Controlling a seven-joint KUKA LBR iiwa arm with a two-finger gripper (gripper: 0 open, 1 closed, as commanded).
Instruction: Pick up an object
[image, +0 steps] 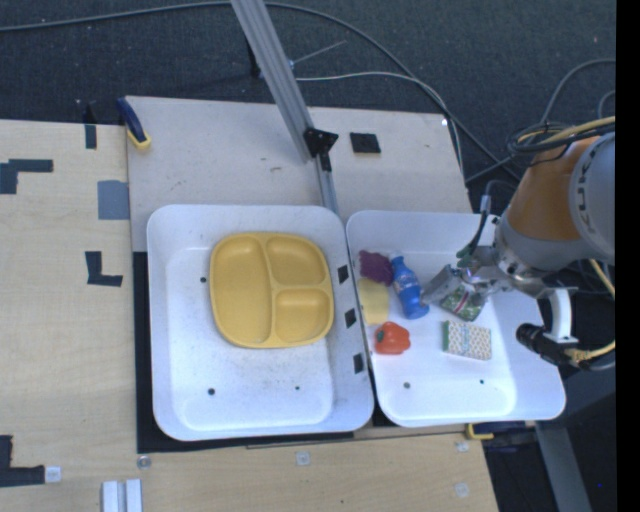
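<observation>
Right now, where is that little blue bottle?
The blue bottle lies in the right bin, near its left side, between the purple object and the red-orange object, left of the gripper.

Lighting is even and fairly bright, coming from above, with no hard glare. The two white bins are the brightest areas, close to washed out along their rims. Soft, short shadows lie under the yellow tray toward 6 o'clock. The dark floor toward 12 o'clock is dim. Focus is slightly soft all over; small objects near the arm at 3 o'clock look smeared.
</observation>
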